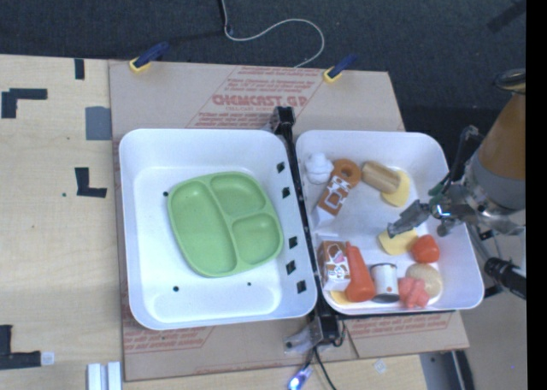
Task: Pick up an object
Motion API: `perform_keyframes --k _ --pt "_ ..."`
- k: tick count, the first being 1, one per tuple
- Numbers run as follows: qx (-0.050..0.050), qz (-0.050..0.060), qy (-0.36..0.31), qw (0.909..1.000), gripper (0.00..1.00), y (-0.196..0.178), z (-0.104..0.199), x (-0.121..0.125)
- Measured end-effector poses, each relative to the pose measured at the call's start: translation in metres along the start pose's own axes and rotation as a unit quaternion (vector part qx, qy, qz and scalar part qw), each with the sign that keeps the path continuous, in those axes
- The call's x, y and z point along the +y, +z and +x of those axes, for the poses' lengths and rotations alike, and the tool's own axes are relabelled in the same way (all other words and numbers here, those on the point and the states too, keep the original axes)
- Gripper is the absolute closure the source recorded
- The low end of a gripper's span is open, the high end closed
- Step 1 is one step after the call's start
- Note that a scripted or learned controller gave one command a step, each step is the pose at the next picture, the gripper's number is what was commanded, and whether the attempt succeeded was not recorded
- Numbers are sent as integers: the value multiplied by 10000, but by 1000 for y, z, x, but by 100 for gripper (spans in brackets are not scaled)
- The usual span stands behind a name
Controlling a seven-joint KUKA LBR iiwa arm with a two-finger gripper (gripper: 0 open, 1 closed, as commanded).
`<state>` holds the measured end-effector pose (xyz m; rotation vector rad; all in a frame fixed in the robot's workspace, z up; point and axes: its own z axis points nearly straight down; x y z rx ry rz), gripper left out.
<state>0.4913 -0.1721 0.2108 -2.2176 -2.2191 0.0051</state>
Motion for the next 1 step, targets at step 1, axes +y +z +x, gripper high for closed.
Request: perform_keyframes --k 1 --pt "11 -42 -70 10000 0 -89 118 -6"
